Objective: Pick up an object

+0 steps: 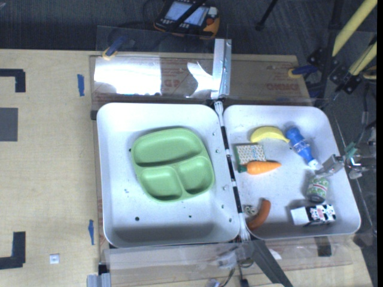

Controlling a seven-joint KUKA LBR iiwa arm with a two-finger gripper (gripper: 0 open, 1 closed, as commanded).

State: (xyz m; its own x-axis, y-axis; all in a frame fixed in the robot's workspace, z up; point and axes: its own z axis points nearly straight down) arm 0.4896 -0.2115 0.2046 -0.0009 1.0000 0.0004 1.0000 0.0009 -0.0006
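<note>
The right bin (281, 115) holds several small objects. A yellow banana (268, 135) lies near its back, with a blue bottle (300, 144) to its right. An orange carrot (263, 167) lies across the middle, touching a small speckled square pad (249, 153). A brown sausage (260, 213) rests by the front left wall. A small greenish jar (318, 188) stands towards the right. In front of the jar, a black-and-white patterned box (313, 214) sits in the front right corner.
The left bin (114, 178) holds a green divided plate (173, 162). A metal divider (228, 160) runs between the bins. A clear panel (155, 70) stands behind the left bin. A metal fitting (349, 160) sticks in over the right bin's right rim.
</note>
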